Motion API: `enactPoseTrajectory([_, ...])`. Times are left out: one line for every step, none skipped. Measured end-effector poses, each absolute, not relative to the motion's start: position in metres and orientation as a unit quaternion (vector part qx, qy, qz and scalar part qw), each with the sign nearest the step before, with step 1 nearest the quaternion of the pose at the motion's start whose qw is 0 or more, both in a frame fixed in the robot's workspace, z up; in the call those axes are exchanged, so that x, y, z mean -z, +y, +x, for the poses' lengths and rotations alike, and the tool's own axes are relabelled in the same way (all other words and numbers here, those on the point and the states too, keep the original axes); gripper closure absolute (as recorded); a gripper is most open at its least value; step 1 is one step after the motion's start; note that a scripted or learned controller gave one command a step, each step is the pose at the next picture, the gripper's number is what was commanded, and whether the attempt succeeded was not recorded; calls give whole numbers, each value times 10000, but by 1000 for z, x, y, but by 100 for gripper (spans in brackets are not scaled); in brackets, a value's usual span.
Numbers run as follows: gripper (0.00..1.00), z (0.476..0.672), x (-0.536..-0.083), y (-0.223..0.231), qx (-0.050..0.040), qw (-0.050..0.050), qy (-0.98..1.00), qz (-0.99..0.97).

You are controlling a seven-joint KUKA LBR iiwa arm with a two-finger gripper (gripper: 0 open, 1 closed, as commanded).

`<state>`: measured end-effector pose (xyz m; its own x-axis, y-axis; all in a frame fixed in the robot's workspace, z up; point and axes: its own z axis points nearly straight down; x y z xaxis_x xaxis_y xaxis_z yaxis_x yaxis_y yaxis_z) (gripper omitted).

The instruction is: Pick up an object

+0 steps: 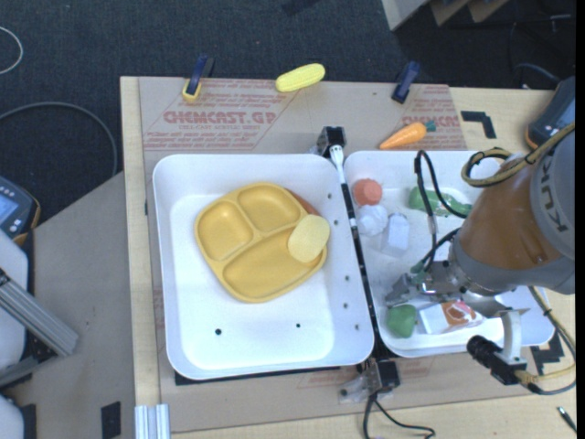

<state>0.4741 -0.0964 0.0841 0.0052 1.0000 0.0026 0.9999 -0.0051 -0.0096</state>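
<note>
The likeliest target is the small green object [400, 319] lying at the near left of the right bin [545, 335], just beside the bin's left wall. The gripper [413, 290] hangs directly over it, its metal tips close above the green piece, but whether they are spread or closed I cannot tell; nothing can be seen held between them. So the pick looks unfinished: the arm [507, 231] is in position over the bin, while the grasp and the lift are, by my judgement, not yet done.

Just right of the green piece lies a red and white object [457, 315], partly under the wrist. Farther back in the same bin sit an orange ball [367, 190], a whitish lump [372, 219], a pale clear piece [398, 231] and a green item [428, 199] (half covered by cables). The left bin [183, 273] holds a yellow divided plate [251, 245] with a pale yellow disc [309, 239] on its right rim. Outside the bins, at the far side of the bench, rest a toy carrot [406, 135] and a yellow piece [300, 78]. The arm's bulk hides much of the right bin's right side.
</note>
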Motion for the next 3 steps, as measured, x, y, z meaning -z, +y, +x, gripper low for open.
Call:
enactPoseTrajectory([100, 480, -95, -95, 10, -4, -7067, -7075])
enactPoseTrajectory([100, 481, -190, -3, 45, -25, -7109, -7033])
enactPoseTrajectory([100, 479, -184, 48, 8, 0, -7094, -7048])
